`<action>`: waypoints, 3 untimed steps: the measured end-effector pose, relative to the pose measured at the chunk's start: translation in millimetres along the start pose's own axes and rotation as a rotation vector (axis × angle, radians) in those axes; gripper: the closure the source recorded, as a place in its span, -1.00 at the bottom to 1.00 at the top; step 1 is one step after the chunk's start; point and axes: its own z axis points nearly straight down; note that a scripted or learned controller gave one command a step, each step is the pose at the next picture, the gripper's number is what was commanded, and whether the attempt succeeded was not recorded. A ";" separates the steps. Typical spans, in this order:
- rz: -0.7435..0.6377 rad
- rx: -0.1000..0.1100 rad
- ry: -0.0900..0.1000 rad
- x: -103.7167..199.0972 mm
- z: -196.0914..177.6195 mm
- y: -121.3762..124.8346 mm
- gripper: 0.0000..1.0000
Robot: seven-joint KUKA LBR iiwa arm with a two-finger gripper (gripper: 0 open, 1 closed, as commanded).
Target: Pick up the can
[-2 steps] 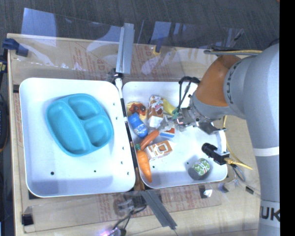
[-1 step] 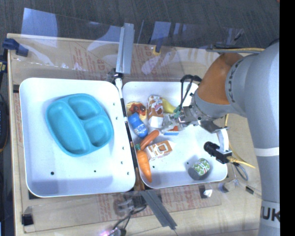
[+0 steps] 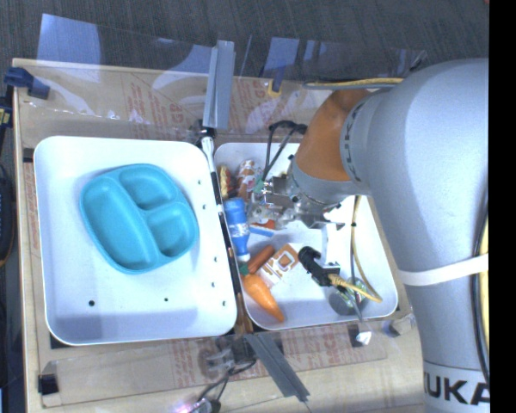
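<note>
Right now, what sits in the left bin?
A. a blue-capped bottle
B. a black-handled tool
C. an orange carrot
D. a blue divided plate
D: the blue divided plate lies alone in the left bin, while the carrot, bottle and other clutter lie in the right bin where the arm reaches in.

We read one marking with confidence: white capitals "KUKA" on the grey arm base [image 3: 451, 390], lower right of the frame, cut off at the bottom edge. Printing on the small carton [image 3: 281, 263] and on the blue-capped bottle [image 3: 237, 223] in the right bin [image 3: 380, 256] is too small to read.
</note>
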 end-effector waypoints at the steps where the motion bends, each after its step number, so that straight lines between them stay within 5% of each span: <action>1: 0.006 -0.003 -0.005 -5.3 -1.4 0.6 -1.00; 2: 0.001 0.001 -0.002 -3.2 -10.1 -0.1 1.00; 3: 0.065 0.000 0.003 42.0 -100.7 2.5 1.00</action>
